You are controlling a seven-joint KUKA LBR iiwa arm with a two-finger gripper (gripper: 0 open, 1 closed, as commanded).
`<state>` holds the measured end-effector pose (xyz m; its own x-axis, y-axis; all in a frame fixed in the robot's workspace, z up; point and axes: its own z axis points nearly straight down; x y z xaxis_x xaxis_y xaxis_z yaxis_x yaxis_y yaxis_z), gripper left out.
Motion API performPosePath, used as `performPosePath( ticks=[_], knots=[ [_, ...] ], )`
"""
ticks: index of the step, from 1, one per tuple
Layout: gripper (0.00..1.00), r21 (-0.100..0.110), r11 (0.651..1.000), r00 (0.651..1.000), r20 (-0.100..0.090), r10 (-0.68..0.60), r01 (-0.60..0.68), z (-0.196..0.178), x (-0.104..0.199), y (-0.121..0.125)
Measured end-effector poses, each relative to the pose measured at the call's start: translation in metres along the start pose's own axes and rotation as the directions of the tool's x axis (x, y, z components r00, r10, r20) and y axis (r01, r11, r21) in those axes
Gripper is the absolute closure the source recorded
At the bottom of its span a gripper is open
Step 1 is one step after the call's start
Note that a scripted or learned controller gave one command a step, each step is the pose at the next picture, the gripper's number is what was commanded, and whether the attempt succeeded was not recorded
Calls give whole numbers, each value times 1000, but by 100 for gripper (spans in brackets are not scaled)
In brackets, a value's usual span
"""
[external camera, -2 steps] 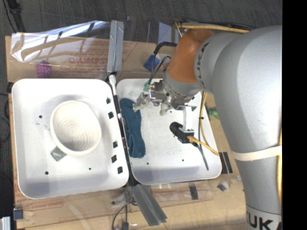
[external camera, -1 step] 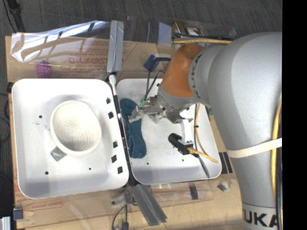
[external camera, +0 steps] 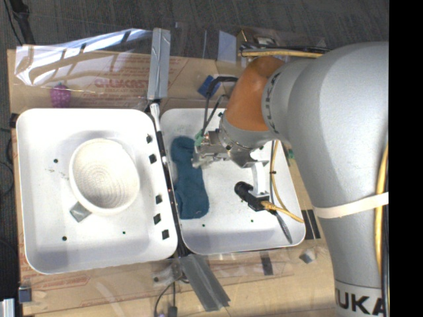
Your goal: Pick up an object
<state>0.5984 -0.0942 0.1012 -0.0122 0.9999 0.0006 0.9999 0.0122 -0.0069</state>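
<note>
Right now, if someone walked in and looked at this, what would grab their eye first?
The big grey arm with its orange band fills the right side, its gripper down at the dark blue cloth in the right bin. In the left bin, a white bowl sits alone.

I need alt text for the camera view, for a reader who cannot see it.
A grey robot arm reaches into the right bin, its gripper at the upper end of a blue cloth. The left bin holds a white bowl.
</note>
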Motion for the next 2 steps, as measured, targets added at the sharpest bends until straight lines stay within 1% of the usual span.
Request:
performPosePath(
  ticks=[1, 2],
  knots=[
    [0, 0, 1000, 1000, 0, 0, 0, 0, 0, 0],
    [100, 2, 1000, 1000, 0, -5, 5, -10, 0, 0]
  ],
)
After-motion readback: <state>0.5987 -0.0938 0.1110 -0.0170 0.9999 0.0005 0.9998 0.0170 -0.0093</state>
